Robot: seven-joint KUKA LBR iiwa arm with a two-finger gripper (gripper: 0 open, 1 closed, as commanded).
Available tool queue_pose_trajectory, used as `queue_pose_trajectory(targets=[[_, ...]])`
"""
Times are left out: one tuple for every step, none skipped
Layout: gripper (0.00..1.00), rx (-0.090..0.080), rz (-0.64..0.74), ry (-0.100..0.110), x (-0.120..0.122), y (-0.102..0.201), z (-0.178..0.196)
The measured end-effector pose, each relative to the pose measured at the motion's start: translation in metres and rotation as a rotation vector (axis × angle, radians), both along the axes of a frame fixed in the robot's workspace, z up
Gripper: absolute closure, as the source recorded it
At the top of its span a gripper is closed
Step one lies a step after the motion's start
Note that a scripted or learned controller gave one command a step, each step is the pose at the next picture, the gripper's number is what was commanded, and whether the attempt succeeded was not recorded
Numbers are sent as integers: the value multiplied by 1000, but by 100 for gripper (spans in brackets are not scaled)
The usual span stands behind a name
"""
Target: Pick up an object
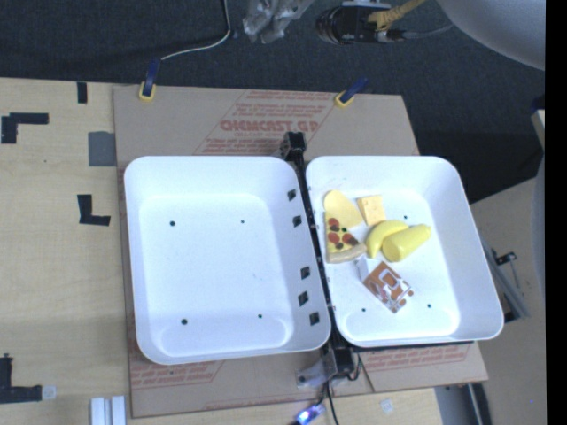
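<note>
The right bin (443, 193) holds a small cluster of toy foods near its left side. A pizza slice (340, 228) with red spots lies against the divider. Beside it sit a small orange cheese block (372, 209) and a yellow banana-like piece (399, 239). A brown-and-white waffle-patterned piece (388, 287) lies below them. My gripper (276, 11) hangs high at the top of the camera view, over the dark floor beyond the bench, far from both bins. Nothing shows between its fingers.
The left bin (142, 237) is white with a few small dark dots on its floor. Both bins rest on a cardboard sheet (266, 122) clipped to the wooden bench. Black clips line the divider between the bins.
</note>
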State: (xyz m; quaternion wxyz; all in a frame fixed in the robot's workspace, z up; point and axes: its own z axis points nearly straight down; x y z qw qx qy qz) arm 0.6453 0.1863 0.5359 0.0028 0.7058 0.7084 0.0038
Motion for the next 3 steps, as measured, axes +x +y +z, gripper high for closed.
queue_pose_trajectory(targets=[[100, -1, 0, 7, 24, 49, -2], [100, -4, -8, 20, -53, -40, -62], [100, -2, 1, 12, -38, 16, -74]])
